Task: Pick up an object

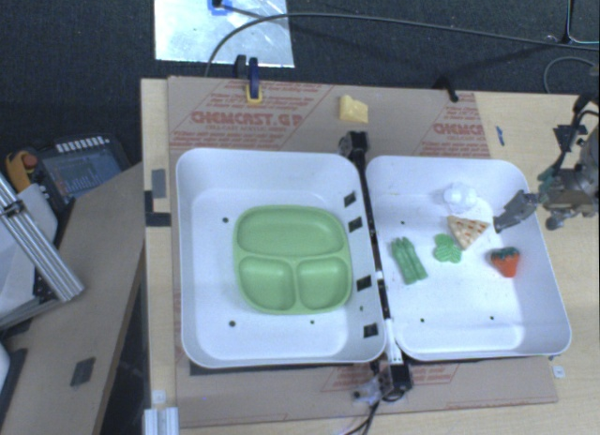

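The right white bin (469, 330) holds several toy foods. A white crumpled piece (458, 197) lies near the back, and a tan sandwich wedge (467, 230) sits just in front of it. A green broccoli-like piece (448, 249) and a green asparagus bundle (409, 260) rest near the middle. A red strawberry (505, 261) lies toward the right wall. My gripper (516, 209) reaches in over the bin's right rim. It hovers just right of the sandwich wedge and above the strawberry, and nothing is seen held in it.
The left white bin (202, 236) holds a green divided plate (289, 260). A yellow block (353, 109) lies on the cardboard behind the bins. A clamp (251, 77) and cables sit at the back. Equipment stands off the bench's left side.
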`<control>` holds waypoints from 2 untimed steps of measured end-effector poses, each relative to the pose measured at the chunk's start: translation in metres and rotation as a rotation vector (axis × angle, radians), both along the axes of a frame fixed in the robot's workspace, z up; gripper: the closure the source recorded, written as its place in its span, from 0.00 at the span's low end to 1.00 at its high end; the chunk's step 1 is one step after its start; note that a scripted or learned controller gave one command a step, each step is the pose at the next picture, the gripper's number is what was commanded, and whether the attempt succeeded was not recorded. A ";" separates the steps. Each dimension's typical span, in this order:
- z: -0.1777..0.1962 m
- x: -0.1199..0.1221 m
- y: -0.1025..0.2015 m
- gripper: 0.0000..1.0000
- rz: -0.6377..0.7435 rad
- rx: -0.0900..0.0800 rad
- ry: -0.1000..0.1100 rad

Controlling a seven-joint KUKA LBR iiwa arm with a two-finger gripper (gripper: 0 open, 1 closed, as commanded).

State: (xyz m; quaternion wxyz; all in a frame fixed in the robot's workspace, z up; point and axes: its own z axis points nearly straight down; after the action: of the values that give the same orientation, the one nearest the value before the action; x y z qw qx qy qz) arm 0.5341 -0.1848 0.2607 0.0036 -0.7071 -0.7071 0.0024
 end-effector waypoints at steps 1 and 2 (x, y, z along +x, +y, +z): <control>0.006 0.002 0.001 0.00 0.003 -0.002 -0.010; -0.056 0.006 -0.002 0.00 0.001 -0.001 -0.006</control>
State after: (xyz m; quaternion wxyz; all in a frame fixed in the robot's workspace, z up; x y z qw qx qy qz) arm 0.5404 -0.1864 0.2047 0.0013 -0.7067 -0.7075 0.0007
